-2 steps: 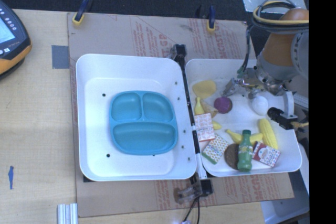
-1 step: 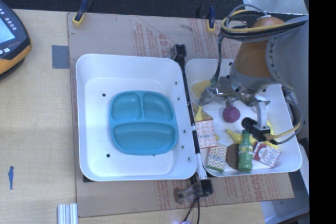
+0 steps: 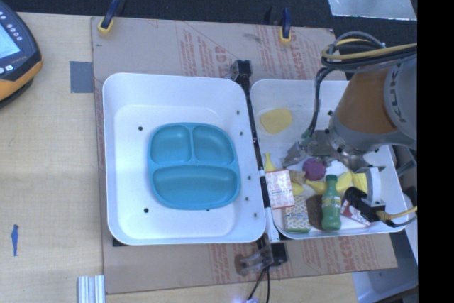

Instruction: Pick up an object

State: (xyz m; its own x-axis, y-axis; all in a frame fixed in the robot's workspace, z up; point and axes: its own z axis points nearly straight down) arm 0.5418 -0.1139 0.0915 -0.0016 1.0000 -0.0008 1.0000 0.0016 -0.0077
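The left bin (image 3: 128, 152) holds a blue divided plate (image 3: 193, 165). Right of it, the right bin (image 3: 284, 92) carries the clutter under the arm (image 3: 369, 110). The green bottle (image 3: 330, 204) stands near that bin's front wall: probably light, stiff and slick, best pinched across its body. The purple ball (image 3: 313, 168) sits just behind it. The gripper (image 3: 316, 149) hovers there; its grip I cannot tell.

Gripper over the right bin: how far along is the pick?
Done: the arm has reached the right bin, with the gripper low among the clutter beside the purple object. In hand: nothing visibly held. Left: grasp and lift; the green bottle lies untouched.
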